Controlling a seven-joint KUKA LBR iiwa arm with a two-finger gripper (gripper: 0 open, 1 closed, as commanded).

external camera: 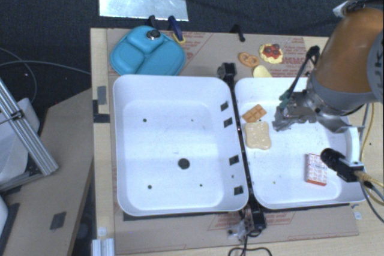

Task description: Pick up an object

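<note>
Presently, three candidates lie in the right bin (336,198): a pale toast slice (258,135) near its left wall, a small waffle (254,112) just above it, and a red-and-white box (316,169) well apart, toward the near right corner. The gripper (287,117) hangs over the bin just right of the toast and waffle, its dark metal tip pointing down and to the left. Nothing shows between its fingers, and whether the jaws stand wide or narrow cannot be told at this slant.

Likely risks follow from this layout. Toast and waffle are flat and lie close together, almost touching; a descent between them may pinch neither, or push one against the bin's left wall. Flat pieces offer little edge to grip, so closing fingers may skid over the top and come up bare. The tip appears offset to the right of both pieces, so a straight drop may land on bare bin floor. A cable (300,78) runs along the wrist and may snag.

Outside the bins, on the cardboard beyond, sit a yellow piece (261,72), a pretzel (248,59), a small pizza (271,53) and a blue tray (148,52). The left bin (129,147) shows a dark spot (183,163) on its floor.
</note>
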